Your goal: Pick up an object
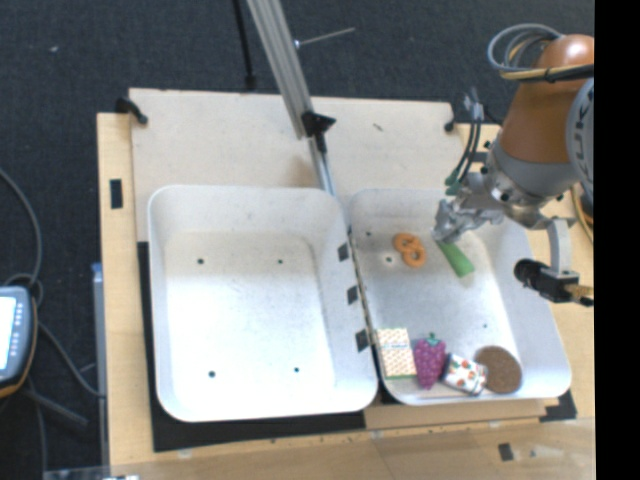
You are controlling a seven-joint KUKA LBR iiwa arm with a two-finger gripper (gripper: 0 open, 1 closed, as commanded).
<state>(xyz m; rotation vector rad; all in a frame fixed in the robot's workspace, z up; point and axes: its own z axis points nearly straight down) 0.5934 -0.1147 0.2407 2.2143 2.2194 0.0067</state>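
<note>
Camera view is showing me the gripper [452, 230] hanging low over the right bin [520, 298], toward its twelve o'clock end. I'm seeing a green object [457, 259] lying just below the fingertips at six o'clock, and I cannot tell whether it is being touched or gripped. An orange ring [408, 250] is sitting at nine o'clock from it. Along the bin's six o'clock wall, a patterned box [395, 352], a purple toy [430, 360], a small carton [464, 373] and a brown disc [498, 368] are lining up.
</note>
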